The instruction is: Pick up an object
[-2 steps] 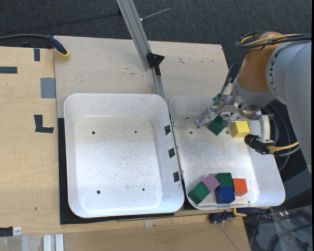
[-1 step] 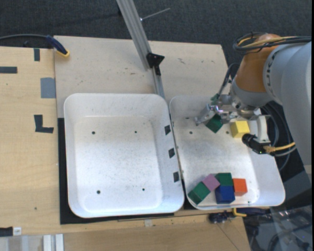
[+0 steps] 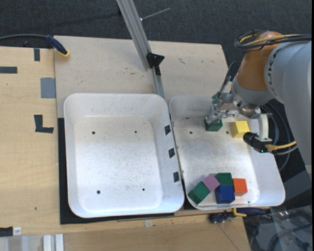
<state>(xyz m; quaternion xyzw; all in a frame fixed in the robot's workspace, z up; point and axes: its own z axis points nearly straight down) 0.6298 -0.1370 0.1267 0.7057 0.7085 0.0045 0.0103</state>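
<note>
Gripper [image 3: 215, 118] lowered into right bin [image 3: 199, 150], fingers seemingly clenched on green block [image 3: 213, 124], though hard to confirm. Yellow block [image 3: 239, 128] just right of fingers; clustered blocks [image 3: 220, 187] well below, probably left alone as crowded.

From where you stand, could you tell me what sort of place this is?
Probably a robotics lab bench set up for grasping trials: two shallow white bins side by side, small coloured blocks in the right one, and a grey and orange arm reaching in.
</note>
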